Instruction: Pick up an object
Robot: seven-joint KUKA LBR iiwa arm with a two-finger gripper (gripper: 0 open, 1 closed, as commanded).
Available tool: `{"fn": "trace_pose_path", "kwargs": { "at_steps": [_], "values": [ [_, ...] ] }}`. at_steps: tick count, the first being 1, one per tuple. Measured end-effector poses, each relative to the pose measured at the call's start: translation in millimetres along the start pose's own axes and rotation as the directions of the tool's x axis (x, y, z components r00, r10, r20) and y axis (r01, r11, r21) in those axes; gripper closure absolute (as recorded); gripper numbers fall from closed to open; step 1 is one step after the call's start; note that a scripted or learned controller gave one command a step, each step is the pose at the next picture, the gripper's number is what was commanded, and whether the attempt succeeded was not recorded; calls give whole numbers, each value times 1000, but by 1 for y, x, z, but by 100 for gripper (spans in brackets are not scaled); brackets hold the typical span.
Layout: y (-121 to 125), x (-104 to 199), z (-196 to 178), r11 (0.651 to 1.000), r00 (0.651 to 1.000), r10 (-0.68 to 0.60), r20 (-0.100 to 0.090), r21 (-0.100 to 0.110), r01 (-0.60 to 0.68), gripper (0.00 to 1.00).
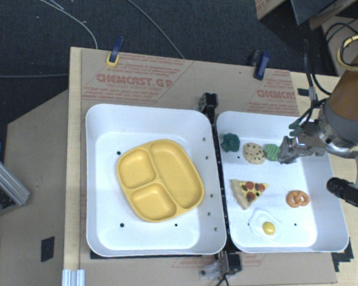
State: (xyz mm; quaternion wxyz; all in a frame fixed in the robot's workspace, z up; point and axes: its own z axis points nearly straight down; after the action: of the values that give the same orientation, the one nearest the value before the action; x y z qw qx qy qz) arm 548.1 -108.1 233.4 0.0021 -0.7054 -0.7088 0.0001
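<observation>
Toys lay scattered in the right bin (325,240): a dark green piece (230,142), a cookie (253,153), a pizza slice (248,193), a pretzel (297,198) and a fried egg (264,225). The hand (287,153) was low at that bin's far side, right against a lighter green piece (271,151) beside the cookie; from where I stood I couldn't tell whether it pinched anything. A yellow divided plate (159,179) sat in the left bin (100,158).

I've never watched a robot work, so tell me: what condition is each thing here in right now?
Yellow divided plate: lying flat in left bin.
Cookie: lying loose.
Pizza slice: lying flat.
Pretzel: lying loose.
Fried egg: yolk up.
Gripper: low over right bin.
</observation>
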Motion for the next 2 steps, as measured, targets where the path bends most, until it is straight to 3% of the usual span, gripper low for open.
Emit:
{"fn": "trace_pose_path", "kwargs": {
  "at_steps": [2],
  "values": [
    [-17, 97, 18, 1000, 1000, 1, 1, 0, -1, 100]
  ]
}}
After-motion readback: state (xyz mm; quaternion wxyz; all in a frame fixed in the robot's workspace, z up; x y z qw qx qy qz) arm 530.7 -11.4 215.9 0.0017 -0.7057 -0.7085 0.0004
